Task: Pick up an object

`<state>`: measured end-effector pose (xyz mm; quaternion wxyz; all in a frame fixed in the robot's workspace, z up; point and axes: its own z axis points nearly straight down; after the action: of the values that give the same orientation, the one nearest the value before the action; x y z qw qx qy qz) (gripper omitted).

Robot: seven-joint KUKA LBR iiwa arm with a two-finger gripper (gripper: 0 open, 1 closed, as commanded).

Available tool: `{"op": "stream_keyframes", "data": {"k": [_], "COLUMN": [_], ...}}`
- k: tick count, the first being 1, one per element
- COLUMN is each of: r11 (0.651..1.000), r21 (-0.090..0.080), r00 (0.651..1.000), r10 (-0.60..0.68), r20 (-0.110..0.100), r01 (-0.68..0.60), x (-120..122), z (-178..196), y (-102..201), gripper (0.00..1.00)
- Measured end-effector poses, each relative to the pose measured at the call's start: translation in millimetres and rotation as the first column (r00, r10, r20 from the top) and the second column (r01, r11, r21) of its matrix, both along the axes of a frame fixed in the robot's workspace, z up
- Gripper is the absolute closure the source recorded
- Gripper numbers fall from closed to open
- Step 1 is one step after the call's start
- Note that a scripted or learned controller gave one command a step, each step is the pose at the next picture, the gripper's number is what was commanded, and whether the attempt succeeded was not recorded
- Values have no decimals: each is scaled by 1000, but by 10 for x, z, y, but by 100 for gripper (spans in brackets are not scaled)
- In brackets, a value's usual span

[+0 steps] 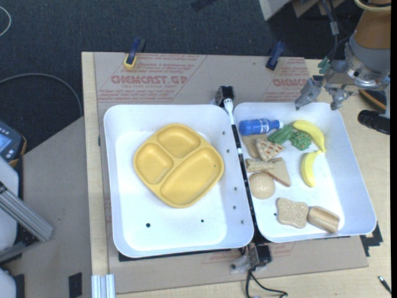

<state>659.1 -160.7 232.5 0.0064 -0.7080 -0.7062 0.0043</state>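
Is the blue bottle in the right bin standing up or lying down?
Lying down. The blue bottle rests on its side, white cap pointing right toward the broccoli.

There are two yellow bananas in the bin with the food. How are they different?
The upper banana lies slantwise at the bin's far side, touching the green vegetable; the lower banana lies nearer the middle, apart from other food. The upper banana looks longer and more curved; the lower banana looks shorter and stubbier. Both are yellow and lie in the right bin.
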Motion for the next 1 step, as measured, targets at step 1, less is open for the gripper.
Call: {"op": "stream_keyframes", "data": {"k": [1], "r11": [1000], "r21": [-3], "r00": [1000], "r10": [3], "r20": [14], "r01": [-3], "x": [26], "z": [90], "y": [2], "gripper": [0]}}
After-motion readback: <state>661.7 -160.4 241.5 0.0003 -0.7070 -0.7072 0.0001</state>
